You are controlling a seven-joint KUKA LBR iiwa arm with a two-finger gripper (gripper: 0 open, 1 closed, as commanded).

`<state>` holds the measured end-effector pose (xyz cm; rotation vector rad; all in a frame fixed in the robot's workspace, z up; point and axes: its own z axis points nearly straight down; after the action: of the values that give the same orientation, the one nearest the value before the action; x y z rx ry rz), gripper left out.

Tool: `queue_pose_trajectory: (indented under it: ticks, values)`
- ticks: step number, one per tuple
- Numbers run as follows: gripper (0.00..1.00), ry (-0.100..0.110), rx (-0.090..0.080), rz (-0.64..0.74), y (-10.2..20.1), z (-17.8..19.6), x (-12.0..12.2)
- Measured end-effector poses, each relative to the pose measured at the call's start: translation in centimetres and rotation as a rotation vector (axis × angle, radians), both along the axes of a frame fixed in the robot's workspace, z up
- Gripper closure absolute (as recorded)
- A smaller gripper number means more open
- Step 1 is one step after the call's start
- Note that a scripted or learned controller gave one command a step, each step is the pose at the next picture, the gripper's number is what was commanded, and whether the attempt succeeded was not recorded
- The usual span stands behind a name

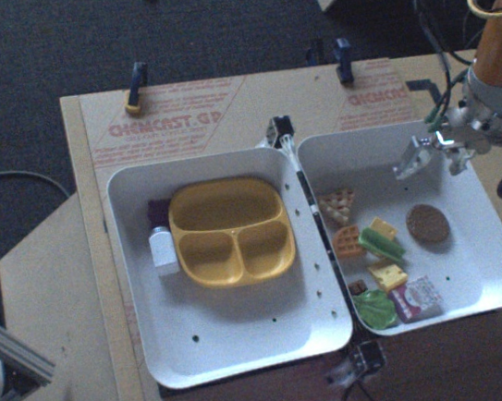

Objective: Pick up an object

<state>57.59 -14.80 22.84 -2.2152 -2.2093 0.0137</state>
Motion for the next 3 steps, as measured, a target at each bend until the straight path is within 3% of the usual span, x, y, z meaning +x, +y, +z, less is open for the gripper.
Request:
queue_pose_trajectory:
  ticks: [1, 3]
  values:
    - [0.0, -0.014, -0.002, 0.003, 0.0, 0.8, 0.3]
    - [0.0, -0.009, -0.001, 0.004, 1.6, -9.1, 1.0]
